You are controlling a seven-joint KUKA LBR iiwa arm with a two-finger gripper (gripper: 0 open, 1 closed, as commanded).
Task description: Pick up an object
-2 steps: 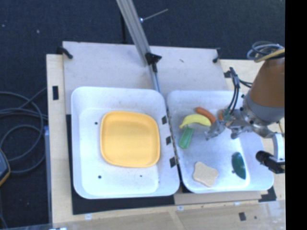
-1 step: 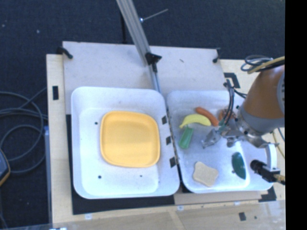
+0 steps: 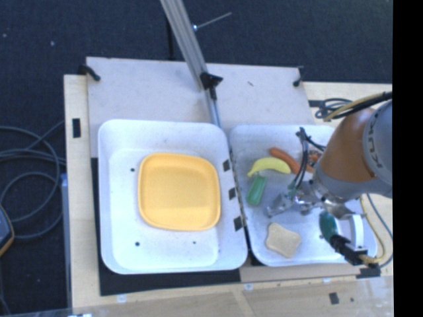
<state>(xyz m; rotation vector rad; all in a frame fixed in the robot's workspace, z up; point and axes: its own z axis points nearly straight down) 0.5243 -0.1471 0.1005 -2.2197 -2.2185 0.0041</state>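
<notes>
Two shallow white bins sit side by side on the surface [image 3: 145, 91]. The left bin [image 3: 119, 150] holds a square yellow plate [image 3: 178, 191], lying flat near its middle.

The right bin [image 3: 264, 253] holds several small things. A yellow banana [image 3: 269, 166] lies toward the far side, curved, with an orange carrot [image 3: 284, 156] just beyond it and touching or nearly touching it. A green cylinder-shaped piece [image 3: 256, 189] lies just below the banana, tilted, close to the wall between the bins. A tan slice of bread [image 3: 283, 240] lies flat near the bin's front edge, well apart from the green piece. A teal-handled tool [image 3: 328, 225] lies at the right side of the bin, partly under the arm.

The arm [image 3: 353, 154] reaches in from the right, its orange band and grey body covering much of the right bin's right half. The hand [image 3: 285, 203] is low inside the right bin, between the green piece and the bread, with its metal fingers [image 3: 276, 208] pointing left. They look slightly spread, but whether the hand is open or closed cannot be told from this angle, and nothing is seen between them. The hand is near the green piece without clearly touching it.

A slanted metal pole [image 3: 185, 35] rises from the far edge between the bins. Dark cables [image 3: 26, 177] lie on the floor at the left.
</notes>
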